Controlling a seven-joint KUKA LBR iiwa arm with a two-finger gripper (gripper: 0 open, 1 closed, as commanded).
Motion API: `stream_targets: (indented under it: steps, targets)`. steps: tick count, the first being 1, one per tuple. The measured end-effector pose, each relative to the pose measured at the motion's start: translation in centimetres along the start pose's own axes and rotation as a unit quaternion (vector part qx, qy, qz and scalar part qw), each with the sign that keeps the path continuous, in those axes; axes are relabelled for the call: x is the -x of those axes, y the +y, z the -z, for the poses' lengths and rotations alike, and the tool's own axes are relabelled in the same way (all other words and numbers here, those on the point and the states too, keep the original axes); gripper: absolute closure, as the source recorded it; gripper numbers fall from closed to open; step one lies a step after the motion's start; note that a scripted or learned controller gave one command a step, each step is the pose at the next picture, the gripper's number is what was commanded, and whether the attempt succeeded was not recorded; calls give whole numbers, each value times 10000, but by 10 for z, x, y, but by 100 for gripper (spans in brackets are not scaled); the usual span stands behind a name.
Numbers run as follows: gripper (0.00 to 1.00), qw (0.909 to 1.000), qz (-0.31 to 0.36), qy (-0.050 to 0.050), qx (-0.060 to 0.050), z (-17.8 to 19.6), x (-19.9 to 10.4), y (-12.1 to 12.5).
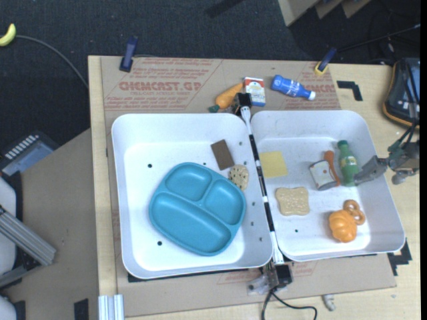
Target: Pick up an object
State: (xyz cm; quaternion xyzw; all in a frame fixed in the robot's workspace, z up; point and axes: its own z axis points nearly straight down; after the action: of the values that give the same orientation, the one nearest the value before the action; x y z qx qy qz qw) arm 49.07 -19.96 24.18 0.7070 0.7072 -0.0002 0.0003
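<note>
Inspection of the right white plastic bin [373, 242]: a green plastic bottle [345, 160] lay beside a small grey-and-orange block [323, 173], towards the right wall. The grey pincer [371, 171] stood just right of the bottle, at the bin's right rim; whether open or closed could not be told. Judged advice: move left, centre over the bottle, descend squarely, avoid the block.

A robotics lab: white bins [133, 199] of toy food on a taped cardboard bench [167, 85]
</note>
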Motion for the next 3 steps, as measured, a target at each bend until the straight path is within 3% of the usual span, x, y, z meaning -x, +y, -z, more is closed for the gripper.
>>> stream_targets:
  steps: [1,2,3]
  targets:
    - [0,10000,6,2,9,-28,-7,107]
    - [0,10000,13,14,-7,-158,11,161]
    - [0,10000,6,9,-4,-157,-28,131]
